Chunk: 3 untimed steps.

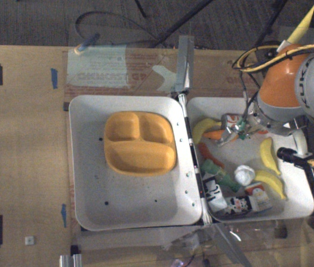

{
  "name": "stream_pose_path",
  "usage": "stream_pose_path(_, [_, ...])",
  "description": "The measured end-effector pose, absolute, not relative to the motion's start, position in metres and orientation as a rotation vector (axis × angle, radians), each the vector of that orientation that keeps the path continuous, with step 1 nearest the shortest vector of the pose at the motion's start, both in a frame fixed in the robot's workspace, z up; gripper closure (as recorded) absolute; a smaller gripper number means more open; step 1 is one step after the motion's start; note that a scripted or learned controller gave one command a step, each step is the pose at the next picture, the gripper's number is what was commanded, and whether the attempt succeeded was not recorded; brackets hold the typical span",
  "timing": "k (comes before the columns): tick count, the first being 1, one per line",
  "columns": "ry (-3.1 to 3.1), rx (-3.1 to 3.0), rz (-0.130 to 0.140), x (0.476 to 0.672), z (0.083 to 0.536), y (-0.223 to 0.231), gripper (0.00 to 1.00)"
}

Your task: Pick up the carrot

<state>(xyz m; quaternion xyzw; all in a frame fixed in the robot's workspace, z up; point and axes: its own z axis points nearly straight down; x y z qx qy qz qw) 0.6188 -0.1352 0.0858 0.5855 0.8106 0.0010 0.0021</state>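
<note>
Two white bins are set side by side on a wooden bench (23,166). Left bin (90,199): an orange three-compartment tray (140,143) is placed toward 12 o'clock. Right bin (299,196): two bananas (267,154) (272,183) are seen at 3 o'clock, a yellow piece (203,128) at 10, a white crumpled item (244,175) near centre, a small carton (240,204) at 6. Blue tape marks (54,78) are stuck on the bench.
</note>
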Motion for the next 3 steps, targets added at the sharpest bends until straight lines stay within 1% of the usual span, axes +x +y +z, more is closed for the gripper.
stream_pose_path(1, [2.541,1.836,0.004,0.619,0.097,-0.136,1.0])
stream_pose_path(2, [2.402,2.018,0.001,0.606,0.087,-0.104,1.0])
stream_pose_path(3, [2.598,1.748,-0.01,0.645,0.222,-0.083,1.0])
